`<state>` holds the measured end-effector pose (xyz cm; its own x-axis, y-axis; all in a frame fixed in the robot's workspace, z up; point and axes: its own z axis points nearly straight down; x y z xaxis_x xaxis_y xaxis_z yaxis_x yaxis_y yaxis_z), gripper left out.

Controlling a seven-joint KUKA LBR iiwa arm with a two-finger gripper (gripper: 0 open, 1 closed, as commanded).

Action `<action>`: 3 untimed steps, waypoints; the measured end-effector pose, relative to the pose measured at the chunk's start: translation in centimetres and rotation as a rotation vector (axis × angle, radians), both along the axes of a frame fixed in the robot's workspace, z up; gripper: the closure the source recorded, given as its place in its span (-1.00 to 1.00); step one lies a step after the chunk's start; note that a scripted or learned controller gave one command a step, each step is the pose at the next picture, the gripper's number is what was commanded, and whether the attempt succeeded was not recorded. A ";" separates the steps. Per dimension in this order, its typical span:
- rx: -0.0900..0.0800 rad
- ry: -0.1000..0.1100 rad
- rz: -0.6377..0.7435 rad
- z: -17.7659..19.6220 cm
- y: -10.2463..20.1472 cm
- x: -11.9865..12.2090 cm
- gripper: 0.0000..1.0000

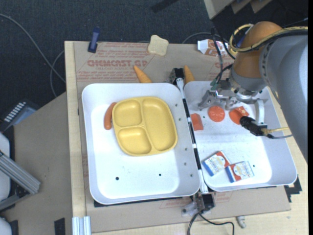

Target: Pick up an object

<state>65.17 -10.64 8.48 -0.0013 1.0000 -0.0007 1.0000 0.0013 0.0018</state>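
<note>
The round orange-red thing (216, 113) lies in the right bin (274, 173), near its far end. The claw (221, 96) hangs just over it. A second red thing (237, 115) lies just beside it on the right, and a small orange block (196, 122) lies near it on the left, close to the wall between the two bins.

I cannot tell how wide the claw is, because its dark metal parts blur together. I see nothing held in it.

Here is what could go wrong. The round thing may roll away if one finger bumps it first. The red thing beside it is so close that the claw may push it, or catch both, or shut on the gap between them. The claw may also come down a little off and close on air. The black cable (255, 127) by the wrist hangs low and might drag over the red thing.

The arm (288, 62) comes in from the right. Its orange band (254, 45) sits above the wrist, and the wrist points down into the far part of the right bin.

Nearer the front of that bin lie two small packets (228, 166), well apart from the claw. The left bin (98, 131) holds a yellow tray (144, 125) with a hot dog (108, 116) beside it. Both bins sit on the bench (73, 82).
</note>
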 end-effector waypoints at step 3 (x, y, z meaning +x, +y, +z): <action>0.001 0.001 0.000 1.0 0.0 -2.0 1.00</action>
